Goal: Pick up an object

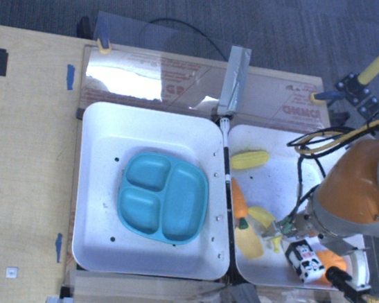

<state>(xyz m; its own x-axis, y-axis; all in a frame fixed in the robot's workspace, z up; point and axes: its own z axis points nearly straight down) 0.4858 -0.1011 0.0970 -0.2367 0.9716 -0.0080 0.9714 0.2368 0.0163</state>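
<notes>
Logged two shallow white bins side by side on the desk (14, 157). Took the yellow corn cob (250, 160) as reference: lying on its side in the right bin (276, 184), toward the far wall.

Well left of the corn cob, in the middle of the left bin (96, 169): teal three-compartment plate (164, 197), flat.

Nearer than the corn cob and slightly left: orange carrot (238, 202), lying along the wall between the bins.

Nearer than the corn cob and slightly right: pale yellow piece (261, 218), just beside the carrot. Nearer still: rounder yellow lump (249, 244), kind not clear.

Nearer than the corn cob and well to its right: part of an orange item (334, 260), mostly hidden under the robot.

Nearer than the corn cob and to its right: pincer (282, 229), low in the bin, just beside the pale yellow piece. Cannot tell how far open, nor whether anything is held. Cannot tell whether touching the pale yellow piece.

Right of the corn cob: arm (359, 185) with its orange band, over the right bin
</notes>
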